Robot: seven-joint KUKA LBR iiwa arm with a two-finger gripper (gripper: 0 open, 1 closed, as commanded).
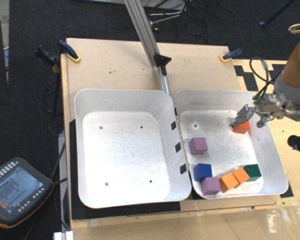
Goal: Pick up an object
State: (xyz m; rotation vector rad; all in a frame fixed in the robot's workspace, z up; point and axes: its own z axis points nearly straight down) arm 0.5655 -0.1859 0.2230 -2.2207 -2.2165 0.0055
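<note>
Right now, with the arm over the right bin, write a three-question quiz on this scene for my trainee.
1. True or false: every block lies in the right bin.
2. Which block sits nearest the gripper? A) blue block B) red-orange block C) green block
3. Fill in: the two purple blocks are the one near the bin's middle and the one at its front edge, beside the ____ block.

Key: 1 true; 2 B; 3 orange (the orange block touches its right side; the blue one lies just behind).
</note>
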